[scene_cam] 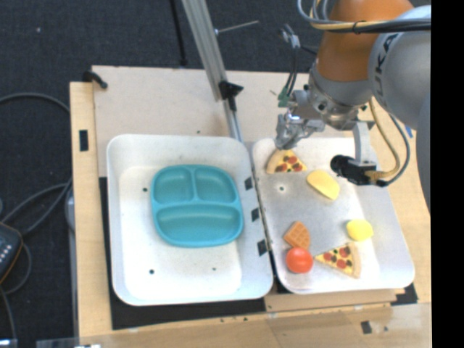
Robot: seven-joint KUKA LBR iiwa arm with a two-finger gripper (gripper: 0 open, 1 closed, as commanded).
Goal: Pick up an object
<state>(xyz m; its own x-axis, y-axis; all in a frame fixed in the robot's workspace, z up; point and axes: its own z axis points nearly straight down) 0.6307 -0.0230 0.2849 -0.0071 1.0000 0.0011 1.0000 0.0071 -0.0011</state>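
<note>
The gripper (288, 138) hung low over the right bin's (384, 216) far left corner, right at the pizza slice (285, 163) lying there, seemingly lined up to take it, though its grasp I could not tell.

- Light: I see even, bright overhead lighting; both white bins (130, 281) near washed out.
- Shadows: soft, short.
- Glare: sheen on the orange band (359, 20), one o'clock.
- Focus: mildly soft overall, coarse detail.

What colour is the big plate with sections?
Turquoise blue plate, seen in the camera view, left bin.
</note>
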